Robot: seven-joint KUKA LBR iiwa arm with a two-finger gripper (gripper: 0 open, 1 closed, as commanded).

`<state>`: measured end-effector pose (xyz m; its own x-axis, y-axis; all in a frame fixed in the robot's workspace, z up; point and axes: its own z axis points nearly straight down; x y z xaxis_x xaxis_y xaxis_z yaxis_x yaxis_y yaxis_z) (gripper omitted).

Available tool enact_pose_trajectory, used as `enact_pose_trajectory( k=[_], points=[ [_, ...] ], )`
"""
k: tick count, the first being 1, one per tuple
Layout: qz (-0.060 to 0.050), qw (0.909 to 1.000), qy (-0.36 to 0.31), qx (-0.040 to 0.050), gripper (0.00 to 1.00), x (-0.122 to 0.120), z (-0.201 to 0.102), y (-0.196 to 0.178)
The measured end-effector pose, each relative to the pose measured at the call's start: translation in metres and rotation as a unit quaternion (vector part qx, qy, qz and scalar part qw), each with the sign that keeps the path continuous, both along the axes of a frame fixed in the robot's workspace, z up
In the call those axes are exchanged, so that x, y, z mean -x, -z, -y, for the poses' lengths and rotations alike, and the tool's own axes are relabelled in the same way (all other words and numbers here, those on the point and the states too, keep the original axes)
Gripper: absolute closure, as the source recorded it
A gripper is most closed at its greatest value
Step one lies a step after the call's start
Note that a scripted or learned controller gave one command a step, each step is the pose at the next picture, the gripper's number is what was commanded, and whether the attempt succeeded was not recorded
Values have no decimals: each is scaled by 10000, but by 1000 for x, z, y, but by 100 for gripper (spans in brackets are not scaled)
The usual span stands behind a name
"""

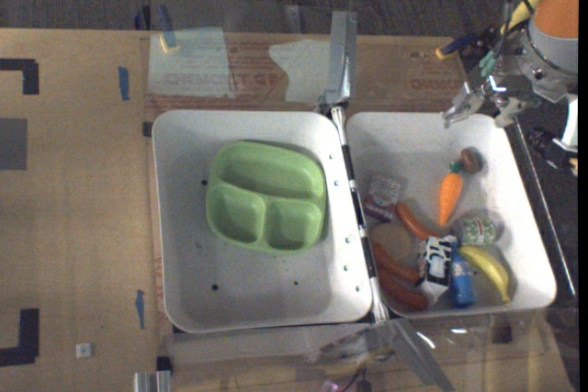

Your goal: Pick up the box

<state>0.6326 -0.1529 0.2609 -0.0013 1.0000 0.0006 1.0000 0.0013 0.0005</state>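
Observation:
The box (438, 258) is a small black-and-white carton lying among toy food near the front of the right bin (525, 207). A blue bottle (462, 282) and a banana (488, 271) lie against its right side, and red sausages (398, 275) against its left. My gripper (480, 110) hangs over the back right corner of that bin, well behind the box and apart from it. Its fingers are open with nothing between them.
A green divided plate (266, 196) lies in the left bin (179, 225). The right bin also holds a carrot (449, 194), a brown round piece (471, 160), a small can (479, 228), another sausage (413, 220) and a small packet (384, 193).

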Motion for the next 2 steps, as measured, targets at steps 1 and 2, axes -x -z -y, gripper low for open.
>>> enact_pose_trajectory(
  k=[1, 2],
  points=[
    [18, 10000, -6, 8, 100, -1, 0, -11],
    [9, 9927, 1202, 13, 100, 23, 29, -175]
  ],
)
